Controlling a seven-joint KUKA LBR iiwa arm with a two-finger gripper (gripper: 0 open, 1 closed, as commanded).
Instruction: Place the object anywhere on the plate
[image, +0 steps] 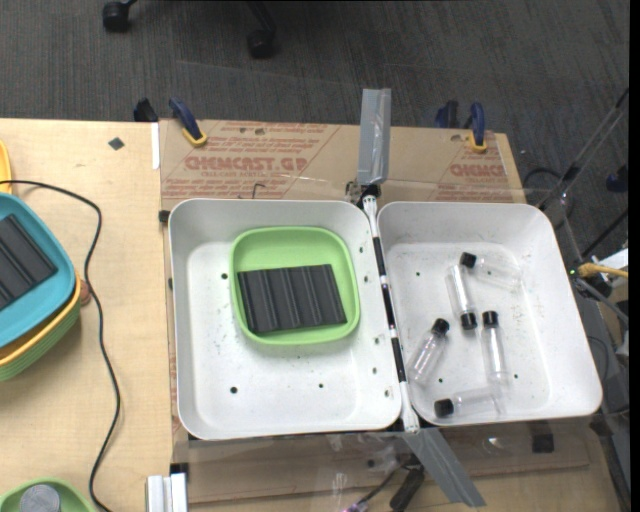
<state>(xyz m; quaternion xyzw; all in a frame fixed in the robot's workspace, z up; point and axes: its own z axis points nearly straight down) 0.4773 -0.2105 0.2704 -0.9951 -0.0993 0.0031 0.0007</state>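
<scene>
Where the right bin (545, 250) holds clear vials (458, 292) (perhaps five, edges faint), the green plate (290, 243) sits left.

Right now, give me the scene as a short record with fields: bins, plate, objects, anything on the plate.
left bin: holds the plate
plate: green, square with rounded corners, in the upper half of the left bin
on plate: a dark ribbed mat; no vial on it
right bin: holds clear vials with black caps
vials: five, lying loose, e.g. one near the centre, one at the right, one near the front edge
task state: not yet done
</scene>
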